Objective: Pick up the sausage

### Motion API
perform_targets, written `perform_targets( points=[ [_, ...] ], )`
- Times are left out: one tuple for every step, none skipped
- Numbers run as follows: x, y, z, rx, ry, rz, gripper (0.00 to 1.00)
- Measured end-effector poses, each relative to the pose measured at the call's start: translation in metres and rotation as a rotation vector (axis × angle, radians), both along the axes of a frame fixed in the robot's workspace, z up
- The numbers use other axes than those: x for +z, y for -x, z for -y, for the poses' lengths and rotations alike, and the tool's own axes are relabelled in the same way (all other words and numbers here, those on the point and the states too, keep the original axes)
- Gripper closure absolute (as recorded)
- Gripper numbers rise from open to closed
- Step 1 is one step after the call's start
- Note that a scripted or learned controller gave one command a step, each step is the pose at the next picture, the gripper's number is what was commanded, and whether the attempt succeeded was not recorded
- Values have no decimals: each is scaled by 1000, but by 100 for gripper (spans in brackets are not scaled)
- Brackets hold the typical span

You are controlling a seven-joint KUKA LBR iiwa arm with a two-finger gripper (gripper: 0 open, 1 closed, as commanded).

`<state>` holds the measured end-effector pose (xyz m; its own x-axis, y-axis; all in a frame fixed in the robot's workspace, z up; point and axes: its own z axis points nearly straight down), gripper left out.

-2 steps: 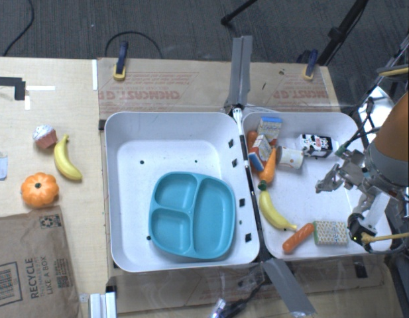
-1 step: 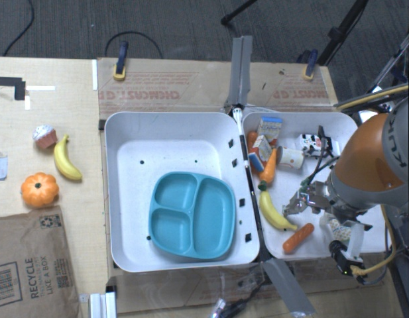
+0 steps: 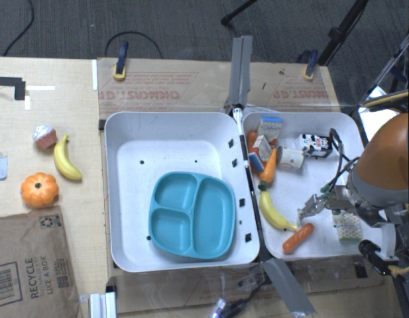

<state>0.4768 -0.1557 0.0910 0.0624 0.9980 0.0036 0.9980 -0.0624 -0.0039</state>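
The sausage (image 3: 297,238), short and orange-red, lies tilted on the floor of the right bin (image 3: 321,120) near its front edge. Its upper end almost touches the tip of a yellow banana (image 3: 276,212). My gripper (image 3: 312,207) hangs just above and to the right of the sausage, apart from it. Its grey fingers are open with nothing between them. The grey arm with its orange band (image 3: 390,154) comes in from the right and hides part of the bin's right side.
The right bin also holds a carrot (image 3: 269,165), a white cup (image 3: 292,159), a cow-patterned item (image 3: 315,144), small boxes (image 3: 270,126) and a pale mesh item (image 3: 348,227). A blue divided plate (image 3: 193,215) lies in the left bin (image 3: 124,177). Toy fruit (image 3: 40,189) sits on the bench at left.
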Motion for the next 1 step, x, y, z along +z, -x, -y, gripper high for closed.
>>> perform_targets(
  points=[
    [0, 0, 0, 0, 0, 0, 0]
  ],
)
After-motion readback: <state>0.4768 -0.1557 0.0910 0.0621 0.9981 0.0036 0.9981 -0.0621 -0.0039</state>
